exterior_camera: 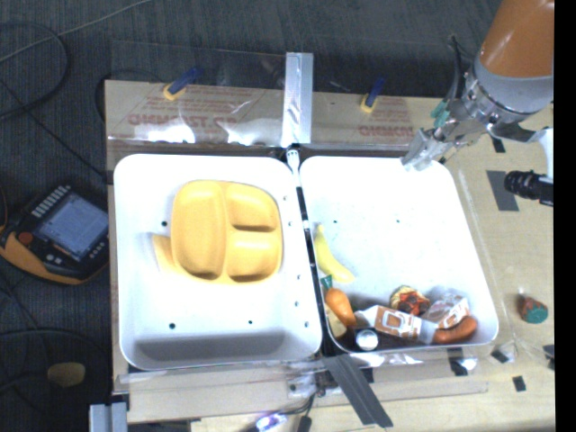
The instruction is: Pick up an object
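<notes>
While the pincer [425, 154] hangs above the far right corner of the right bin [396, 214], just outside its rim, I cannot tell how it is set, and nothing shows in its grip. Relative to that bin, a banana [326, 255] lies against its left wall, a carrot [339, 307] just nearer the front, and small packets [423, 313] crowd its front edge. Left of that bin on the worktop [531, 268], the other bin [135, 331] carries a yellow divided tray [225, 230].
</notes>
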You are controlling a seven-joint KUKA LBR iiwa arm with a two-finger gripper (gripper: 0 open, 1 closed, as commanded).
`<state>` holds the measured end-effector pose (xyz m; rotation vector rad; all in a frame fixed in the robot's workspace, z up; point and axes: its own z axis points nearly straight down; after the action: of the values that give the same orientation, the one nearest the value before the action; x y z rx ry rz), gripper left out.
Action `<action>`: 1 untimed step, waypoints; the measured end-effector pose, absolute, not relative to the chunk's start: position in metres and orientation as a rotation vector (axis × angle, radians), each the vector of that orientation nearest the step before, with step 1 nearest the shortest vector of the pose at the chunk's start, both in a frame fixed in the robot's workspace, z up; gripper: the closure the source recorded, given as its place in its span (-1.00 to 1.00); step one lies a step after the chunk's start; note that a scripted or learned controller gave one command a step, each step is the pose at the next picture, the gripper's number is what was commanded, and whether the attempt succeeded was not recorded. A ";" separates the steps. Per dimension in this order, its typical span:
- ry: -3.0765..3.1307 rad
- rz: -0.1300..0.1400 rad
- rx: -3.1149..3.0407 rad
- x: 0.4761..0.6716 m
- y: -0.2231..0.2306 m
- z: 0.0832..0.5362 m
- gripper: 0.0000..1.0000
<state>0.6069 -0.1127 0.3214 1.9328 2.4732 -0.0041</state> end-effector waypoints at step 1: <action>2.463 -0.003 1.955 0.539 -0.062 0.229 1.00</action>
<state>0.5390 -0.0618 0.2287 1.9554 2.4625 -0.0028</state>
